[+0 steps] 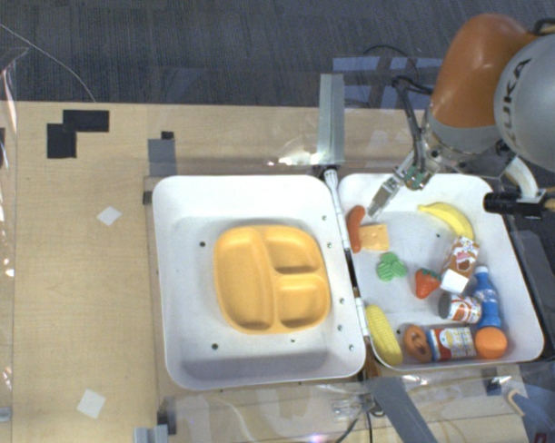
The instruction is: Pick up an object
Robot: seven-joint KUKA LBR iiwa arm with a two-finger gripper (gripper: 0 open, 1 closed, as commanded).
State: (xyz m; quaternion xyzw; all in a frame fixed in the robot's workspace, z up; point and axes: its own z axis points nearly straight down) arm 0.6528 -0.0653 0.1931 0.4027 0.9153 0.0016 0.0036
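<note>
A: Can't tell how the gripper (382,200) stands, too small. It hovers over the right bin (525,294), just above the hotdog (354,228).

B: Bottle (445,343) label is unreadable too.

Bins (170,265): we see both plain white.
Tray (270,278): yellow-orange, in the left bin.
Banana (448,217): yellow, at the right bin's far side.
Sausage (354,228): red-orange, by the divider.
Cheese (375,237): pale orange, beside the sausage.
Green toy (391,267): bright green.
Strawberry (428,283): red with a green top.
Corn (382,334): yellow, near corner.
Orange (491,343): orange.
Bottle (486,300): blue, white cap.
Arm (490,72): grey, orange band.
Bench (70,269): light wood with black squares.
</note>
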